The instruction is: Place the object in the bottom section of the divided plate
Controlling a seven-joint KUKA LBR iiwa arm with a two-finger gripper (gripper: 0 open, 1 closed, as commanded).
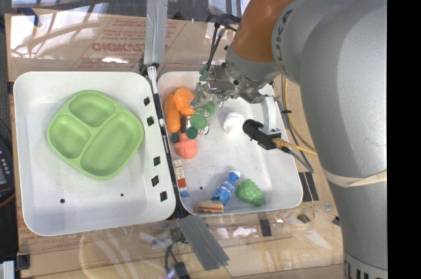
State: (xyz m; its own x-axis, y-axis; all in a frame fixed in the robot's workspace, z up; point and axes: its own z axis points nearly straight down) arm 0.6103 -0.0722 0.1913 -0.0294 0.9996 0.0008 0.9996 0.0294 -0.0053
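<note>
Gripper (205,105) lowered into right bin (284,174), over its upper left part, tip among toys; finger state cannot be told. Directly left of tip: orange carrot-shaped toy (176,108), smooth and elongated. Just below tip: small green piece (192,132), then rounded pink toy (187,149). Right of tip: white round piece (232,120). Farther down, near front wall: blue bottle (227,187), bumpy green toy (250,193), flat sandwich-like toy (210,206). Well left, in left bin (39,199): plate (96,133), matte light green, rounded, three sections; larger bottom section (109,147) bare.
</note>
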